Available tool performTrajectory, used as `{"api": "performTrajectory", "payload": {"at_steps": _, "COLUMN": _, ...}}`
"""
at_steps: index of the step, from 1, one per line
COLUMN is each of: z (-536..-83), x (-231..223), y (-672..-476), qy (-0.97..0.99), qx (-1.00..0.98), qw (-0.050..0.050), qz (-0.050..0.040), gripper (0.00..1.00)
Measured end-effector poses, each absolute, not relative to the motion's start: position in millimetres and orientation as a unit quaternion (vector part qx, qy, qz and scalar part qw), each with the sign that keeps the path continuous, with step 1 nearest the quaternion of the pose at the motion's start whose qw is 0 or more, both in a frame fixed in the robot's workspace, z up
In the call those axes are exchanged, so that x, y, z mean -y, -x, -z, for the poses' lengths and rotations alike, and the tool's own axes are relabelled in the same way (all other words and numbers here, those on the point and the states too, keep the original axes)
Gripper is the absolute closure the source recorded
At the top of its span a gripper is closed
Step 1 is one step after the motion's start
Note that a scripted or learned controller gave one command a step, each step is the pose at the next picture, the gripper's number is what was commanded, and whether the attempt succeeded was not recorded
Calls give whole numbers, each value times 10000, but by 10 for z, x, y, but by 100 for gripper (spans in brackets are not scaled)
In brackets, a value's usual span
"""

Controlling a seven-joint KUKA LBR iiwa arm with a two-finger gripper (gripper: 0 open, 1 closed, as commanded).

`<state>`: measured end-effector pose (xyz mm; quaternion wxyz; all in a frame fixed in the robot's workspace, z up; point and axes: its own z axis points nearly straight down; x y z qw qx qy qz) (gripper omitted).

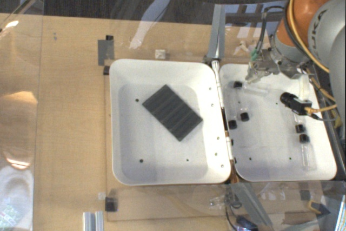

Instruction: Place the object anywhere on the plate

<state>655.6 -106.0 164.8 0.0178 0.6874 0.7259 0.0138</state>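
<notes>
Over the right bin's (324, 170) back edge, fingers (254, 74) pointing down, spread unclear, nothing visibly held

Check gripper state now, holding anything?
Gripper: over the right bin's far edge; open or closed cannot be told, and nothing is seen in it.
</notes>
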Motion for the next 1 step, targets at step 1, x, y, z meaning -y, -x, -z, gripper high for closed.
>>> {"api": "performTrajectory", "payload": {"at_steps": 1, "z": -1647, "x": 1058, "y": -6556, "qy": -6873, "qx": -7260, "qw": 177, "qz": -137, "gripper": 0}}
